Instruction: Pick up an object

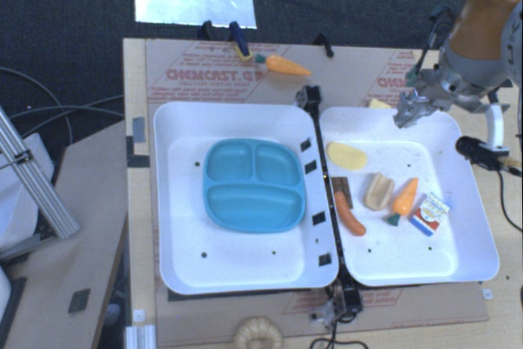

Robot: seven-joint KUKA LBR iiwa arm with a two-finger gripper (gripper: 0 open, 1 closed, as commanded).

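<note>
— Where's your end effector (409, 112)?
— Over the right shallow white bin's (458, 264) far rim; grip state, I cannot tell.
— The objects?
— The orange plastic carrot (405, 196) lies mid-bin, open floor nearer the front edge.

Gripper (409, 112) hovers over the right bin's (470, 253) back rim; blue plate (253, 185) lies in the left bin (176, 257)
</note>
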